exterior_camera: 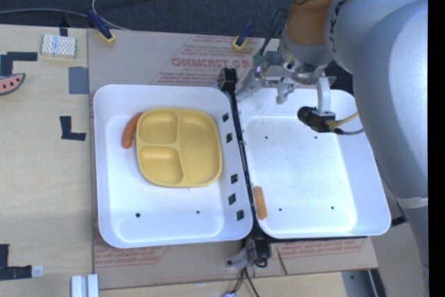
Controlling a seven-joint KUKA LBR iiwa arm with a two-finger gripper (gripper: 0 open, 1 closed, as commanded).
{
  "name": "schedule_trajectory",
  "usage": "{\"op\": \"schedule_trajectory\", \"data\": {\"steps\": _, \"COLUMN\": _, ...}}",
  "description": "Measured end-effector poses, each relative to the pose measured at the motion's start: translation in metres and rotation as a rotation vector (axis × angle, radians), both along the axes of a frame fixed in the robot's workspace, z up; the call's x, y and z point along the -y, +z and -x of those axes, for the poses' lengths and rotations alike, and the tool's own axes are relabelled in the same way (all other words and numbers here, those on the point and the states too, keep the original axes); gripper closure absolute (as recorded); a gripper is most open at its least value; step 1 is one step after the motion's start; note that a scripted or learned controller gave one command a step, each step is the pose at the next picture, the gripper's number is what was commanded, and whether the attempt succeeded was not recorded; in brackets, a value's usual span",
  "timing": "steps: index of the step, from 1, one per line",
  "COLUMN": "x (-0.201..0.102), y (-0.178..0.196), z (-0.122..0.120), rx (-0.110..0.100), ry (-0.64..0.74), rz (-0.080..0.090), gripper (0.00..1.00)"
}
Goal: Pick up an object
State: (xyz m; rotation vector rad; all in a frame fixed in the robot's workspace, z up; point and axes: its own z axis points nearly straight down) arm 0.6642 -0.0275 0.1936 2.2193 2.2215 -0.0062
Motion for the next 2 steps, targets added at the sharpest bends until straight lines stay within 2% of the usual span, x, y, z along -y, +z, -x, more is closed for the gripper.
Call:
{"op": "schedule_trajectory", "data": {"steps": 1, "x": -0.0003, "y": 0.0095, "z": -0.0001, "rx": -0.001, "ry": 0.001, "rz": 0.000, "gripper": 1.00}}
{"op": "schedule_trajectory", "data": {"steps": 2, "x": 0.0000, "y": 0.0095, "z": 0.0000, "rx": -0.001, "ry": 0.000, "rz": 0.001, "gripper": 0.00}}
